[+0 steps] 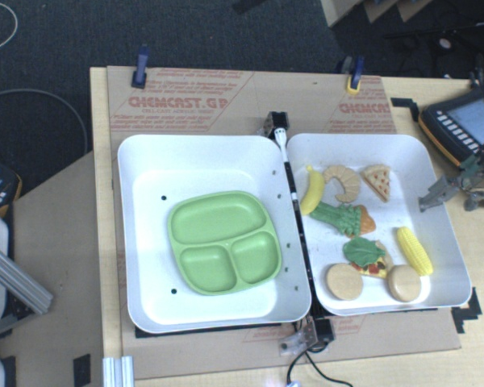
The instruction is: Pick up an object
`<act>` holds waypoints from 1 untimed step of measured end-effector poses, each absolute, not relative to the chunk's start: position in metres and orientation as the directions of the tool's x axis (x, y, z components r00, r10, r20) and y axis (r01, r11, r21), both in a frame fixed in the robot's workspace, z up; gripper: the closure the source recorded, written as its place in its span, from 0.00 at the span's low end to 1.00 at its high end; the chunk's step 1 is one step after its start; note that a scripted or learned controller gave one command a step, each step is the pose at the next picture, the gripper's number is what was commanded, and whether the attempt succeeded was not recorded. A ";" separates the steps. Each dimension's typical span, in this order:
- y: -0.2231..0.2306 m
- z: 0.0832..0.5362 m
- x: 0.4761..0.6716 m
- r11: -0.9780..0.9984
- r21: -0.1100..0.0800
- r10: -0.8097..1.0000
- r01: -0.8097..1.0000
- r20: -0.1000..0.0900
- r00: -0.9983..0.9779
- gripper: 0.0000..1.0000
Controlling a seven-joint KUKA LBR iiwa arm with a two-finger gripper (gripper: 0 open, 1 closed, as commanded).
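The gripper [437, 197] hangs at the right edge of the right bin [444, 240], fingers spread a bit with nothing between them. All the toy food sits loose in that bin: banana [312, 190], croissant [344, 181], pizza slice [378, 182], corn [414, 250]. The green divided plate [223, 240] is in the left bin [137, 216].

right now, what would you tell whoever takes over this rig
Hand sits at the right bin's right rim, holding nothing.
The toy food lies in the right bin: banana, croissant, pizza slice, corn cob, two round buns along the near side.
Green divided tray lies in the left bin.
Done: nothing picked yet. Left: choose an item, descend, grasp, lift.
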State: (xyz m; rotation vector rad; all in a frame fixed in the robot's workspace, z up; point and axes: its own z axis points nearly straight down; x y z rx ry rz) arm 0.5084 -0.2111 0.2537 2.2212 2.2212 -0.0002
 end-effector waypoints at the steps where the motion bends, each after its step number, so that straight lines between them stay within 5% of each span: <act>1: -0.211 0.264 0.509 0.001 0.003 1.000 1.000 -0.002 -0.001 1.00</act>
